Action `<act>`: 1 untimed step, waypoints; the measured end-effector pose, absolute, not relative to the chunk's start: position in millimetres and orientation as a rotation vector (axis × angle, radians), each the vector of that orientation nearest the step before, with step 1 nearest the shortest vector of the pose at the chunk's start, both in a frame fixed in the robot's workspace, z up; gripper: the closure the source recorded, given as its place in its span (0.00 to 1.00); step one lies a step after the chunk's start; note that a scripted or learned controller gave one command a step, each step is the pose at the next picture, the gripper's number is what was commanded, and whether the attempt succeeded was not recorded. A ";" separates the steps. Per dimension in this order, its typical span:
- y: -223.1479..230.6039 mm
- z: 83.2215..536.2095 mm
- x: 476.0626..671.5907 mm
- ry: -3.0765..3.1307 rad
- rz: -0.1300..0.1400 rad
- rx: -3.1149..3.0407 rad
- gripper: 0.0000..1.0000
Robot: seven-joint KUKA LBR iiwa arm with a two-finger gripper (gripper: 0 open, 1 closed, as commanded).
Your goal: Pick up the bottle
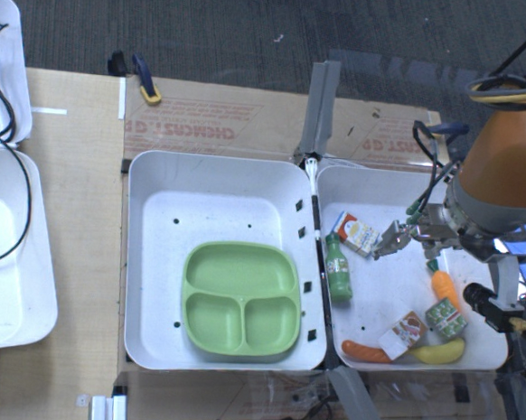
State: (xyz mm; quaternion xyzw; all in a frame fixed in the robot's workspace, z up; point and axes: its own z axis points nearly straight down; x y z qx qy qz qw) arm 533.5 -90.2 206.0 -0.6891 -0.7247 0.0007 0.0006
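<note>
The gripper [395, 240] hangs over the right bin [378, 300], pointing toward its left side, and its two thin metal fingers look spread a little, with white bin floor showing between them and nothing held. Its tips are just beside a small carton [357, 235] printed in white and orange, which lies flat near the bin's upper left. The green bottle [336, 267] lies just below and to the left of that carton, on its side along the bin's left wall, its narrow neck and cap toward the far end and its wider labelled body toward the near end. It looks like a small plastic toy bottle, so probably light and stiff, with a smooth, rounded skin that could roll or slip out of a pinch; the body's middle, across the short width, seems the surest place to close on, though the wall close on one side leaves little room for a finger there. Farther right lie an orange carrot [443, 289], a green patterned packet [446, 319], a red and white carton [406, 332], a yellow banana [438, 352] and a red sausage-like piece [366, 352], all smooth toy shapes, well apart from the bottle. The left bin [152, 241] holds a pale green divided plate [241, 298] with three compartments, matte and rigid-looking.
</note>
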 end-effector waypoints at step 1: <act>7.4 189.9 548.3 -2.232 0.006 -2.208 0.00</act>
